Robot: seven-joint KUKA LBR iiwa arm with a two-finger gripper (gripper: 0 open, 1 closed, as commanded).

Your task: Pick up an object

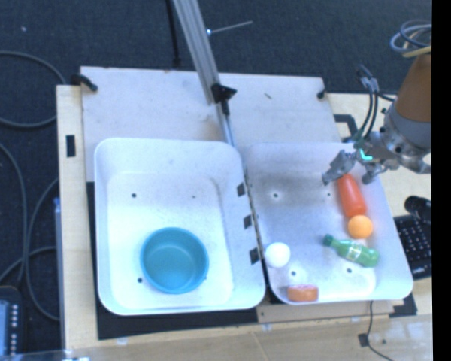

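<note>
Target object: orange-red cylinder (352, 195) is lying in the right bin (286, 194), near its right wall, long axis running roughly top-to-bottom of the camera view with a slight tilt.
Gripper: gripper (352, 168) is hovering right over the cylinder's upper end, fingers spread wide, one to each side; nothing is sitting between them.
Arm: grey arm with orange band (415, 89) is reaching in from the right edge.
Step in hand (my read): lining up the descent for a grasp, not yet closing.
Doing it well: fingers are already straddling across the short axis, so I'd be keeping that yaw; shifting toward the cylinder's middle before dropping looks safer than pinching the end, which could squirt out.
Neighbours: orange ball (360, 226) is sitting just beside the cylinder's lower end, looks touching or nearly so; green bottle (352, 251) is lying just below that. A descent near the upper half is staying clear of both.
Further out: white ball (277, 255) and an orange-and-white piece (304, 292) are lying at the bin's lower left; blue bowl (174, 259) is sitting in the left bin (120, 171); both bins are resting on the desk (150, 96).
</note>
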